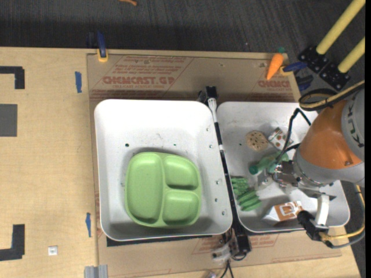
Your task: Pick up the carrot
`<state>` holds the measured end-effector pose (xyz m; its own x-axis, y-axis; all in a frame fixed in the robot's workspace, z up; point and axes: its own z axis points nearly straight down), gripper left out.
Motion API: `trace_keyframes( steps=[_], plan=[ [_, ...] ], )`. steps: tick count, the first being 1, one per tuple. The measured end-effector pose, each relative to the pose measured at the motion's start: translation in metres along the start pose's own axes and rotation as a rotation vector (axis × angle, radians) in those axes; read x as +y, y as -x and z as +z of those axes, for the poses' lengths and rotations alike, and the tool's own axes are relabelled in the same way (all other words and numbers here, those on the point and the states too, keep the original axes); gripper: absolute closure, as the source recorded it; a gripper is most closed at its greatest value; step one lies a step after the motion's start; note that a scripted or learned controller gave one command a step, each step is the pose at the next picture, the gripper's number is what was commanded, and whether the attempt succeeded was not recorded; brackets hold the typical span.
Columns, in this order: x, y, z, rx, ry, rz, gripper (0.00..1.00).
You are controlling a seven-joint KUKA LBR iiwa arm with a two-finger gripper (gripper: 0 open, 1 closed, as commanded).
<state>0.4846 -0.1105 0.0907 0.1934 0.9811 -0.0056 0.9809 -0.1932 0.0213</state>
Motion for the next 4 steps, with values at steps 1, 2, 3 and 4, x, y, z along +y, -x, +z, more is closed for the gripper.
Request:
trace_keyframes(
  steps=[1, 2, 3, 4],
  plan=[
    [0.0, 0.007, 0.001, 0.012, -0.015, 0.306, 0.0],
    [0.01, 0.055, 0.002, 0.01, -0.01, -0.001, 0.0],
    [0.017, 0.089, 0.002, 0.009, -0.005, -0.357, 0.0],
    [0.018, 0.112, -0.019, 0.01, -0.015, -0.713, 0.0]
  ],
)
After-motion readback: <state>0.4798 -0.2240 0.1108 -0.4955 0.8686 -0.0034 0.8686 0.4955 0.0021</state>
